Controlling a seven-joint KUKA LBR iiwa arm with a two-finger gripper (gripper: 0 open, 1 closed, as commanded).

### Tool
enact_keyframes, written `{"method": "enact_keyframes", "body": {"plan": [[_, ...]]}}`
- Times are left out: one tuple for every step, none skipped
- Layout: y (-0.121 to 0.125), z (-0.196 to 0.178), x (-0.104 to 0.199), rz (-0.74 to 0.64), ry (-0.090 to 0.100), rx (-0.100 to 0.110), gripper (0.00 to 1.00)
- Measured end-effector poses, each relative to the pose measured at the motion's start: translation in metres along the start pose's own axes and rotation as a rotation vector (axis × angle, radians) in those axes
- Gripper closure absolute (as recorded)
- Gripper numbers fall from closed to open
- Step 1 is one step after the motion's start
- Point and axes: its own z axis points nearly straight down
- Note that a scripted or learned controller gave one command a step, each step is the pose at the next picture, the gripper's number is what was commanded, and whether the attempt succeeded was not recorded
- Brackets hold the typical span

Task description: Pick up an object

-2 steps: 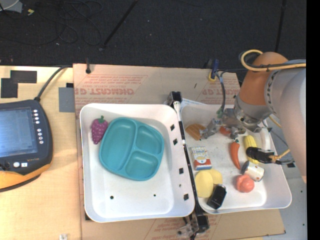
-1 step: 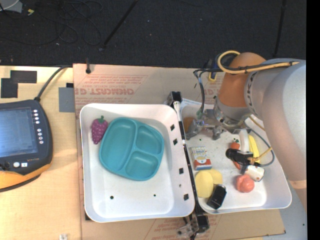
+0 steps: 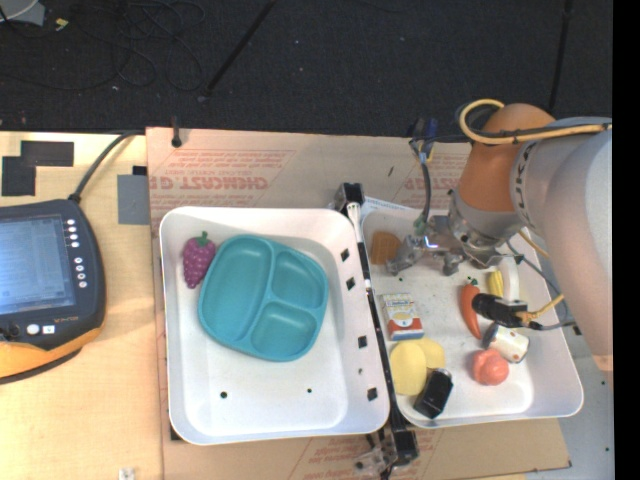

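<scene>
Cardboard sheeting covers the bench [image 3: 250, 163], with two white bins sitting on it side by side and a dark floor full of cables behind. Left bin [image 3: 190, 388] has a teal divided plate [image 3: 264, 296] near its middle and a bunch of purple grapes [image 3: 198, 259] tucked in its far left corner. Right bin [image 3: 545, 393] is the busy one: small carton [image 3: 402, 314] close to the left wall, yellow lemon-ish thing [image 3: 410, 364] and a black block [image 3: 434, 393] by the near edge, carrot [image 3: 470, 308] and a red ball [image 3: 489, 366] toward the right side, something brown [image 3: 385, 248] at the far left corner. Gripper [image 3: 432, 258] hangs over the far end of that bin, can't tell if it's spread or pinched. Off to the bench's left edge sits a control pendant [image 3: 45, 268].
</scene>
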Motion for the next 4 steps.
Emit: {"method": "enact_keyframes", "body": {"plan": [[0.0,0.0,0.036,-0.005,0.003,0.0,0.0],[0.0,-0.001,0.006,0.0,0.0,-0.002,0.0],[0.001,-0.001,-0.022,-0.001,0.0,-0.002,0.0],[0.0,-0.001,-0.099,0.002,0.0,0.0,0.0]]}}
